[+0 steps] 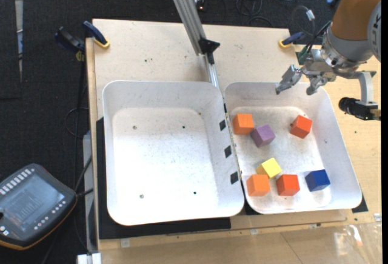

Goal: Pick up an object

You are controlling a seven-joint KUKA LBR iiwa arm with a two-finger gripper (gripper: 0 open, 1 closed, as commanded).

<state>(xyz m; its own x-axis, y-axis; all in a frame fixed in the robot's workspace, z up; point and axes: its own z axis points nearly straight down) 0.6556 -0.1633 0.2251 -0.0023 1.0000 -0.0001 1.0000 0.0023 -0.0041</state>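
Several coloured cubes lie in the right bin (339, 153): an orange one (244, 123), a purple one (263, 135), a red-orange one (301, 126), a yellow one (270, 167), another orange one (258, 184), a red one (288, 184) and a blue one (317, 180). My gripper (299, 82) hangs open over the bin's back edge, above and behind the red-orange cube, with nothing between its fingers.
The left bin (115, 135) lies beside the right one, with a divider between them. A slanted metal pole (185, 5) rises from behind the bins. Clamps sit at the bench's back corners (97, 35). A teach pendant (30, 205) rests at lower left.
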